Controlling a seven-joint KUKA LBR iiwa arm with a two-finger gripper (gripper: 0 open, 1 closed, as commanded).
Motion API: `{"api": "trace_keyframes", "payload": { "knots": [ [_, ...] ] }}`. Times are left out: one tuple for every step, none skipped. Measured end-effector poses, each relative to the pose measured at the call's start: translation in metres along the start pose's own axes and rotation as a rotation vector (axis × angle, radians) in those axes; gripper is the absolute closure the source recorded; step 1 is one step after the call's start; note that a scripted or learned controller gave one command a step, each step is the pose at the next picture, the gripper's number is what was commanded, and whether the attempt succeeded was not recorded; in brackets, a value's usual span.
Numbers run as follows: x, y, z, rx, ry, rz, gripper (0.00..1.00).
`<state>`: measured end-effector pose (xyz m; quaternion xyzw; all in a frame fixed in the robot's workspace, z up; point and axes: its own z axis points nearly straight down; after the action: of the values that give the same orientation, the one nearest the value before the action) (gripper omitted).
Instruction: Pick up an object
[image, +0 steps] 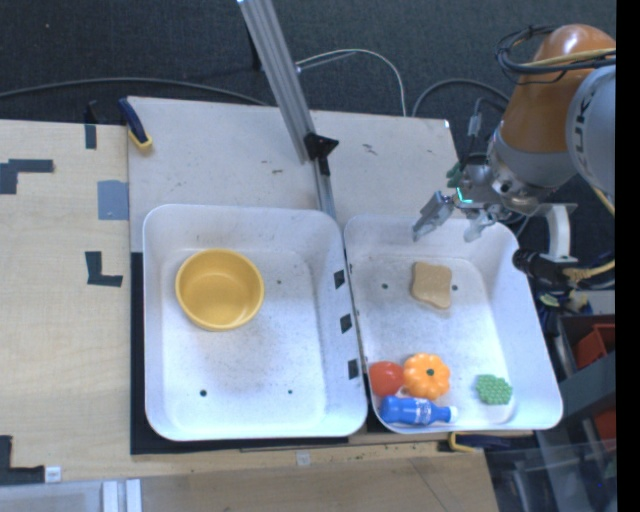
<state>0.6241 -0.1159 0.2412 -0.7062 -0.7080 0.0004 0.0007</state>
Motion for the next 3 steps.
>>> {"api": "trace_keyframes", "payload": {
  "knots": [
    [-0.003,0.000,0.044,0.004,-0.002,0.001,0.00],
    [-0.011,-0.002,0.105,0.007,-0.001,0.002,0.00],
    [-0.012,0.001,0.148,-0.010,-0.006,0.001,0.00]
  ]
}}
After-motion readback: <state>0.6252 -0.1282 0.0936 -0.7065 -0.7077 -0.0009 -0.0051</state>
